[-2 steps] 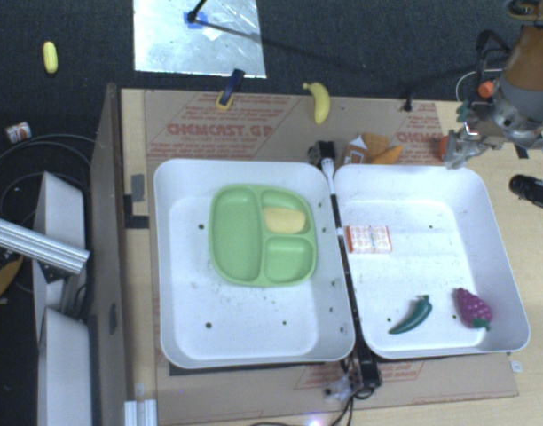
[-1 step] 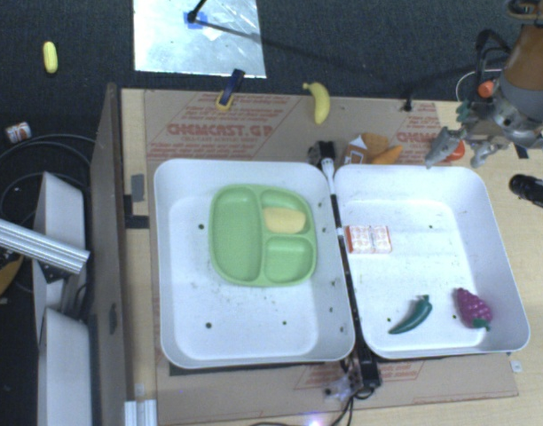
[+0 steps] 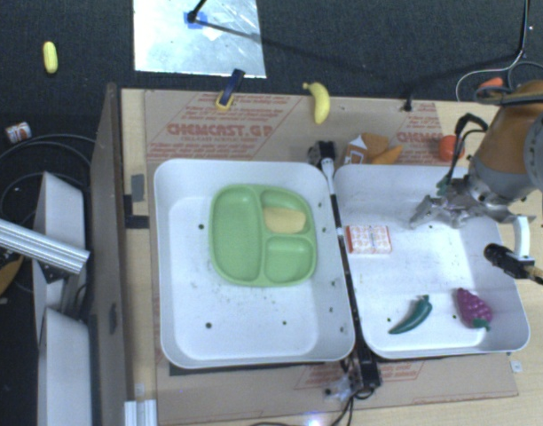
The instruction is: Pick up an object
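In the right bin (image 3: 511,327) lie a small red-and-white box (image 3: 369,239), a green chili pepper (image 3: 412,316) and a purple bunch of grapes (image 3: 473,308). The left bin (image 3: 187,327) bears a green divided plate (image 3: 254,238) with a yellow piece (image 3: 285,217) in its upper right compartment. My gripper (image 3: 422,211) hangs over the upper part of the right bin, right of the box and apart from it. Its fingers are spread open with nothing between them.
Behind the bins, on the cardboard, lie a yellow banana (image 3: 319,102), an orange carton-like object (image 3: 375,150) and a blue-and-yellow clamp (image 3: 228,89). A black clip (image 3: 326,156) sits at the top of the bins' shared rim. The arm (image 3: 511,149) fills the right bin's upper right.
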Controlling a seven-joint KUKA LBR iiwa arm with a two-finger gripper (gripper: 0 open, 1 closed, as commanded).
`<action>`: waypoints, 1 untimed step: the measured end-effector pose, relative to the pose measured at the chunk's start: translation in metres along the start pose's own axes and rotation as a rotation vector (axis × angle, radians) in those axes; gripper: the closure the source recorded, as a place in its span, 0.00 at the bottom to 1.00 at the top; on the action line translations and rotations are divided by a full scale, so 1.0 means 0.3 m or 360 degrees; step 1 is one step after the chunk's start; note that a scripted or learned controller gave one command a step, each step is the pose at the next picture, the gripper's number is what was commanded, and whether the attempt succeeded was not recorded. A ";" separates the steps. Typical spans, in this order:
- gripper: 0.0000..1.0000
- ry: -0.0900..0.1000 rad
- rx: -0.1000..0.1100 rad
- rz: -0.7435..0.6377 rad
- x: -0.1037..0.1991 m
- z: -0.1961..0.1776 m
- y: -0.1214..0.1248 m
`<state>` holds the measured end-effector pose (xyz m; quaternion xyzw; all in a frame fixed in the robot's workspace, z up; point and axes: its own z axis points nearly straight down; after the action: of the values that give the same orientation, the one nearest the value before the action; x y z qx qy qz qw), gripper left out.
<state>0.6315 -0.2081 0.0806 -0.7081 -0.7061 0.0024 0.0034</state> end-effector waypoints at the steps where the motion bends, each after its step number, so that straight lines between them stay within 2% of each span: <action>1: 0.00 -0.0010 -0.0040 -0.0016 0.062 -0.581 0.121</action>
<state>0.6692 -0.1899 0.2547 -0.7045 -0.7096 -0.0044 -0.0077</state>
